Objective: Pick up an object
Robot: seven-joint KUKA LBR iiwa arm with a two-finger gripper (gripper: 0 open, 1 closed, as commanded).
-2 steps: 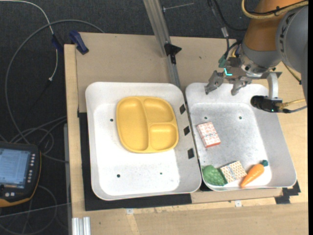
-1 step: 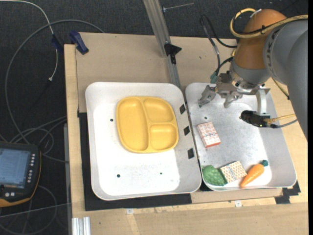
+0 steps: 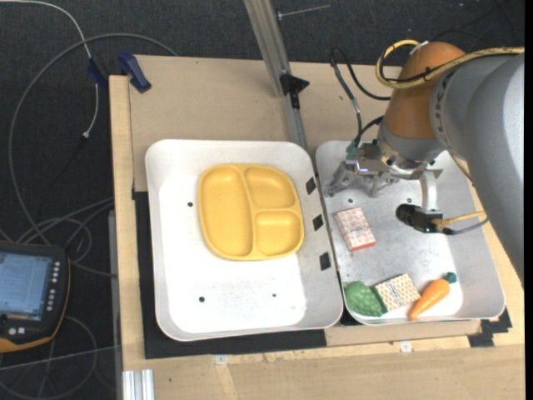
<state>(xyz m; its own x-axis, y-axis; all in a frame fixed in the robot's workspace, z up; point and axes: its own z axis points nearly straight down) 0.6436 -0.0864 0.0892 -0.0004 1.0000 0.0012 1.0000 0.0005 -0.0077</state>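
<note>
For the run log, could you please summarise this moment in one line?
hand: above right bin, far end | carrot: near edge | yellow tray: left bin

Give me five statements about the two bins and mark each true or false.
1. The yellow tray lies in the left bin. True.
2. The carrot lies in the left bin. False: it lies in the right bin, near its front edge.
3. The pink box lies in the right bin. True.
4. The tray has one compartment. False: it has three.
5. The gripper is over the left bin. False: it is over the right bin's back part.
</note>
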